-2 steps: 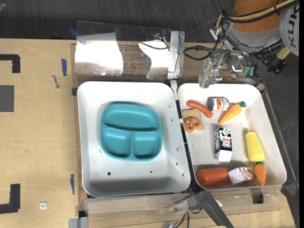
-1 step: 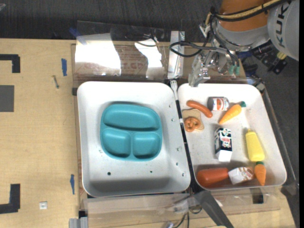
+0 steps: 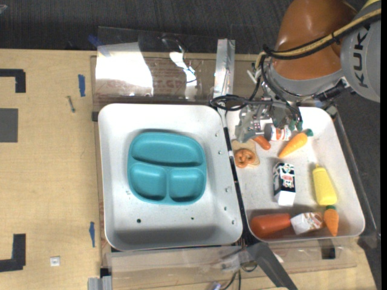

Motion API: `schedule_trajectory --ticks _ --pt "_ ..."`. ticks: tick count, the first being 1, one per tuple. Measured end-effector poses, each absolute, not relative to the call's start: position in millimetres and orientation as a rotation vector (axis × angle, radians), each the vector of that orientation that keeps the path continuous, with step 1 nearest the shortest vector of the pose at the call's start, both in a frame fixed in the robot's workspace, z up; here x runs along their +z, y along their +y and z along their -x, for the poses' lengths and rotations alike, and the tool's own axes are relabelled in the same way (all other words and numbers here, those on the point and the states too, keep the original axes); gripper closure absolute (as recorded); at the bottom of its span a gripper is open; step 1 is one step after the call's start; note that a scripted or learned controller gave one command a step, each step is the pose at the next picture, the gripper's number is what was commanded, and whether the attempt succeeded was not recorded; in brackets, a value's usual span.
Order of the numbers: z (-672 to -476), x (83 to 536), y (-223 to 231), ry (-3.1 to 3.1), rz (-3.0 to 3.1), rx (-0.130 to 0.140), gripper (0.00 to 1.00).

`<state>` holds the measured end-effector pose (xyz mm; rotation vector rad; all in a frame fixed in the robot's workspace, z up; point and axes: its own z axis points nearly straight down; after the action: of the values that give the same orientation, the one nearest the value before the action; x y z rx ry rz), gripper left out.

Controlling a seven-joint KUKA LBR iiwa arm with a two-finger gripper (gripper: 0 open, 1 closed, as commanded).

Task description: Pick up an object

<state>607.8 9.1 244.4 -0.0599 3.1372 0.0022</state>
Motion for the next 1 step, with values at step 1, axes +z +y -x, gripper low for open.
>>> schedule_trajectory --ticks 1 --pt "-661.2 255.2 -37.8 3.106 0.388 -0.002 1.0"
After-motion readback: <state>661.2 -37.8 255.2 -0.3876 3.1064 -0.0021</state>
